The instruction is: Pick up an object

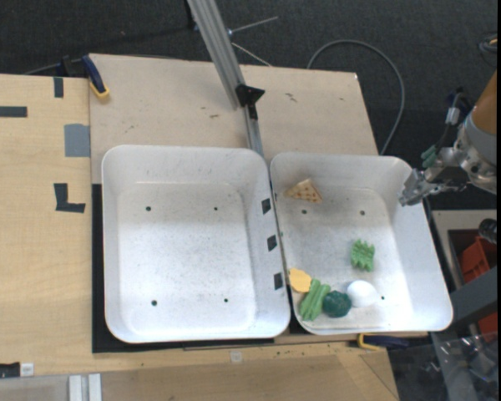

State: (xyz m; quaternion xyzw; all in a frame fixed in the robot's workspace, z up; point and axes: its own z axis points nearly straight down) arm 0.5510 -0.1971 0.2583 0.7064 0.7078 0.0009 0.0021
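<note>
The right bin point(417, 257) holds several small objects. A tan wedge point(303, 192) lies near its far left corner. A spiky light-green piece point(362, 255) sits right of centre. Along the near edge cluster a yellow piece point(299, 280), a long green piece point(314, 299), a dark green ball point(336, 304) and a white ball point(361, 291). My gripper point(416, 189) hangs over the bin's far right rim, well apart from every object, with nothing seen in it.
The left bin point(184, 241) stands beside the right one. A slanted metal pole point(221, 44) rises behind the bins' shared wall. A blue and yellow clamp point(96, 78) sits at the bench's far left corner. A cable point(376, 57) loops behind the right bin.
</note>
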